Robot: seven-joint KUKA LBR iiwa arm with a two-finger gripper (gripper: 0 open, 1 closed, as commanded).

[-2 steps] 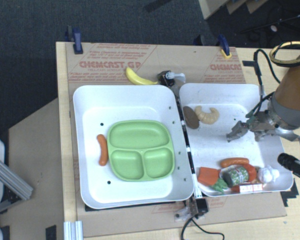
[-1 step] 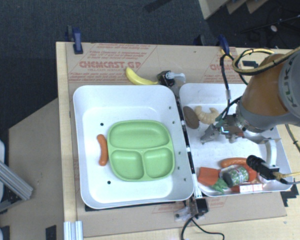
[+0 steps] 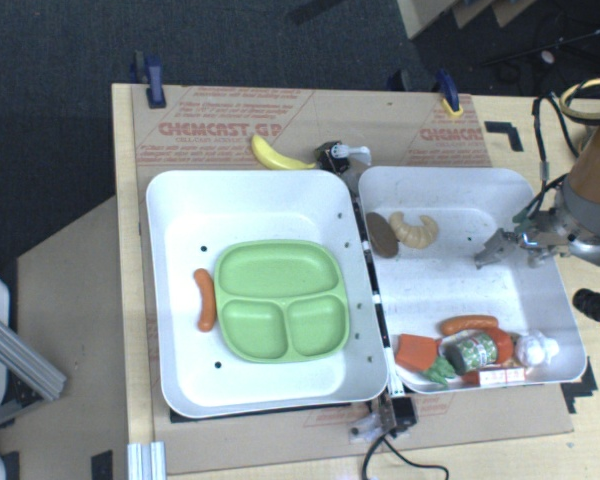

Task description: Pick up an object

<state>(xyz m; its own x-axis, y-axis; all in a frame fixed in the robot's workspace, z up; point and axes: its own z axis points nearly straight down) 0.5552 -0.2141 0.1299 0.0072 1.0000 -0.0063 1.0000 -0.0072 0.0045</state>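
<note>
Two white bins are seen; the gripper (image 3: 492, 252) is reached in from the right, low over the right bin (image 3: 500, 298), fingers spread with nothing between them. Nearby lie a croissant (image 3: 416, 230) and a sausage (image 3: 469, 323)

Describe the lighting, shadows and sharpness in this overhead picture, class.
Camera view: even, soft light; the green tray casts a faint shadow on the left bin; the right bin looks bright, slightly washed out; the gripper is a little soft, small items at the front lack fine detail.
</note>
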